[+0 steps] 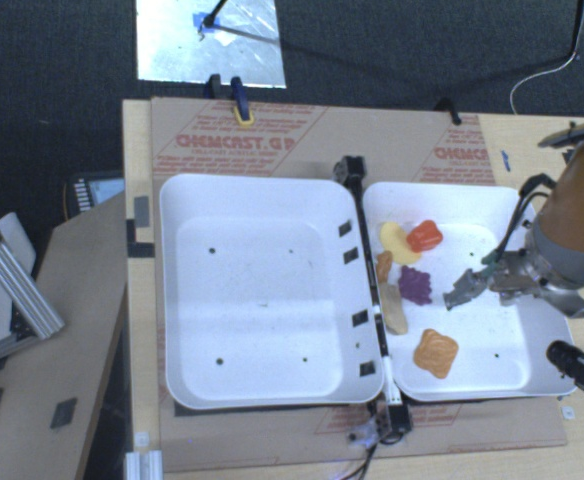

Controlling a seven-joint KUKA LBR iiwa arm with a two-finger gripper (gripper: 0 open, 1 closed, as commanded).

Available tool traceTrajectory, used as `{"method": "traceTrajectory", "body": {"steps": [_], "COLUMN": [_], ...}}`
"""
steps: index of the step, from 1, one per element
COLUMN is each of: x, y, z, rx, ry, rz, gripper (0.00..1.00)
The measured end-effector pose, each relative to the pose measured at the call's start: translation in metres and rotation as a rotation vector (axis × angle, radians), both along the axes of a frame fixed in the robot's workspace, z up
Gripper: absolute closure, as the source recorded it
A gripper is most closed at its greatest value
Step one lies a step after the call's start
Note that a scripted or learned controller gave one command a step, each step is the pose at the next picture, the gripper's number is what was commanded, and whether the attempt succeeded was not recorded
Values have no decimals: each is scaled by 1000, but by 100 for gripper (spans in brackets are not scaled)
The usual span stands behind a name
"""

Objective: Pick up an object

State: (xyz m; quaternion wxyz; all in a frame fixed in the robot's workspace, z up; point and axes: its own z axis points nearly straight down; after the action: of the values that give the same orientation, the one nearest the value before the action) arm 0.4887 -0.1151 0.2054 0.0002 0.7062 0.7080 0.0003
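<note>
The right bin [502, 368] holds several small toys along its left side: a red piece [425, 235], a yellow one [396, 241], a purple one [415, 286], an orange one [436, 352] and a tan strip [395, 313] by the divider. My gripper [464, 292] hangs over the middle of this bin, just right of the purple toy, with its dark fingers pointing left. Nothing shows between them. The arm [572, 228] comes in from the right.
The left bin [187, 358] lies beside the right one, with a black hinge strip [362, 268] between them. Both rest on a cardboard sheet [302, 138]. A shiny metal plate [210, 28] lies on the dark floor at the back.
</note>
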Motion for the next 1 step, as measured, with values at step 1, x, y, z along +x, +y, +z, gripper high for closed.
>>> {"method": "traceTrajectory", "body": {"steps": [1], "x": [1], "y": [0], "z": [11], "rx": [0], "ry": [-3], "rz": [2], "gripper": [100]}}
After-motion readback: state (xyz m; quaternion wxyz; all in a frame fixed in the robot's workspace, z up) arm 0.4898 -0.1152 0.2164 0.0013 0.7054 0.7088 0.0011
